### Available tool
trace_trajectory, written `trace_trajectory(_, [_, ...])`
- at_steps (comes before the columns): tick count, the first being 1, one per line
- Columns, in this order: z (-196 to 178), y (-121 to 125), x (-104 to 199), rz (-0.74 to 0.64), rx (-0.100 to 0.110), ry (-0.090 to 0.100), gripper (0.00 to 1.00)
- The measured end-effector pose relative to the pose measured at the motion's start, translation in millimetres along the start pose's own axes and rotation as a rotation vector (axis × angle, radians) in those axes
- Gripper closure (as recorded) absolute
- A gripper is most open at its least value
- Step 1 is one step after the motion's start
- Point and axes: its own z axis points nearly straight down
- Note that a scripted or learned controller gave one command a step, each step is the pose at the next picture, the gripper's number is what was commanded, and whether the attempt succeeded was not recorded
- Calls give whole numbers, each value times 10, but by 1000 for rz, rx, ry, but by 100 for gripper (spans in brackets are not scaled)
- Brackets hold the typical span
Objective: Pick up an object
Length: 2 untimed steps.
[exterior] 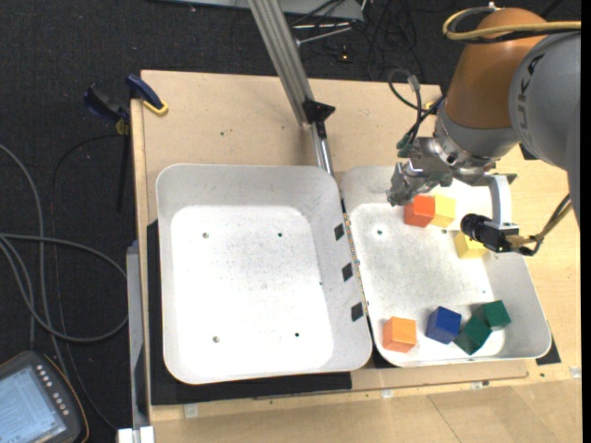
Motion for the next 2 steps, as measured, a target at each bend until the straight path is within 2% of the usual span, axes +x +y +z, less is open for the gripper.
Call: trace_trajectory(2, [114,-94,1121,0,0,0,100])
